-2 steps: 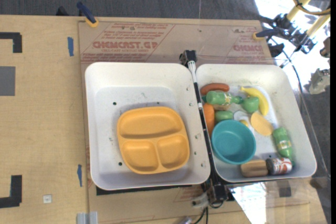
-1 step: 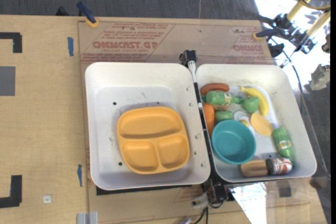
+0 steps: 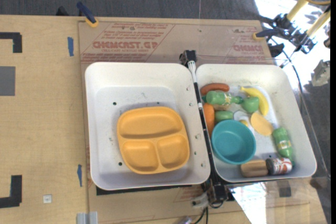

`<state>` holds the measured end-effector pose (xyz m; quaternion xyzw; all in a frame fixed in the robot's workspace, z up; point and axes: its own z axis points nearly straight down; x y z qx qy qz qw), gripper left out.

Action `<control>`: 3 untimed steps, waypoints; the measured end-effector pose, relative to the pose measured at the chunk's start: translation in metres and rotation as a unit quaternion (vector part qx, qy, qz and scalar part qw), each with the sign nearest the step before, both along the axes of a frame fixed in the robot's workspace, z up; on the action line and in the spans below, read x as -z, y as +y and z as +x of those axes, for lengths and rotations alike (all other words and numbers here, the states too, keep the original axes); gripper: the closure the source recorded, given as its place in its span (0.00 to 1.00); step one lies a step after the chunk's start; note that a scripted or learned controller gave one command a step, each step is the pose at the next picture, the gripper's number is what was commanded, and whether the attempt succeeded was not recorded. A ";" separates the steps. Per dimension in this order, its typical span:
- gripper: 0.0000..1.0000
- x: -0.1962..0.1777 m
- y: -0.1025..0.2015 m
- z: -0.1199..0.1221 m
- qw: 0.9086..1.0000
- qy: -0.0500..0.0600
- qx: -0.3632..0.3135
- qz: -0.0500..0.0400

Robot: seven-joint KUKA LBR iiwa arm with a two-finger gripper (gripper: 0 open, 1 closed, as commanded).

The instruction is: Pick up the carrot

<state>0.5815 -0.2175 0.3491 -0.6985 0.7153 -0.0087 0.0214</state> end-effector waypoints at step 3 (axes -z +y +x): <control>1.00 -0.037 0.003 0.007 1.000 -0.015 0.006 0.005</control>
